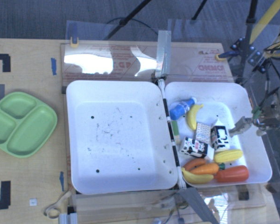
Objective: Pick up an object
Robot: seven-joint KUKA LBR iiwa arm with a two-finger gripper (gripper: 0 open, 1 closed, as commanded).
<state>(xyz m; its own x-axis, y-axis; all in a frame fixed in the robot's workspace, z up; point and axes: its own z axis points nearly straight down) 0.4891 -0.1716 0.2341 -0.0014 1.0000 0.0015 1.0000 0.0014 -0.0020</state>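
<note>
The arm is reaching in from the right edge, low over the right bin's (252, 171) right rim, with the jaws (241, 125) pointing left toward the heap of things; whether they are released or clenched I cannot tell, and nothing is showing between them. The objects are all lying in the right bin: a blue bottle (181, 109) and a banana (192, 116) near the divider, a mesh-patterned packet (203, 132), a black-and-white carton (220, 137) just beside the jaws, a cow-patterned box (194, 147), a second banana (228, 156), a carrot (204, 168), a red pepper (231, 173) and a third banana (196, 177) crowding the near wall. The bin's far right corner is lying open. The left bin (115, 134) is offering wide bare floor. A green sectioned plate (21, 123) is sitting well apart on the surface (23, 181) at the left.
</note>
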